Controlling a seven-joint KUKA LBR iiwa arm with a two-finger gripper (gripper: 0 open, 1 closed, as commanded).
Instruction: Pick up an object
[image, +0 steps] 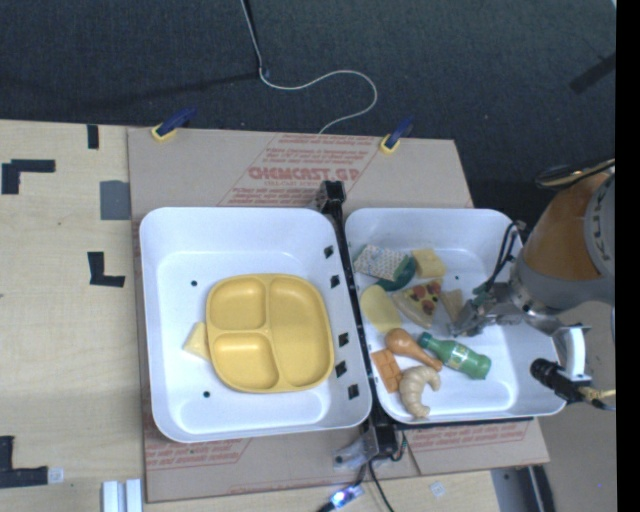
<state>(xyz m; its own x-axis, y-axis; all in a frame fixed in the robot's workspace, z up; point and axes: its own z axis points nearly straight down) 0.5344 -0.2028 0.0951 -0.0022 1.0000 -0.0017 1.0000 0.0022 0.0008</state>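
Note:
The right bin (500, 232) holds a heap of toy food: a green bottle (456, 356), a pizza slice (425, 298), a croissant (417, 388), a carrot (385, 369), a drumstick-like piece (406, 343), a yellow cheese wedge (428, 263), a pale round piece (378, 305) and a patterned packet (377, 262). My gripper (470, 316) is lowered into this bin just right of the pizza slice and above the green bottle's neck. Its tips are dark and close against the items.
The left bin (165, 240) holds a yellow divided plate (270, 332) with a pale yellow wedge (195, 342) tucked under its left edge. Both bins rest on a cardboard sheet (300, 170). The arm's orange band (570, 235) is at the right.

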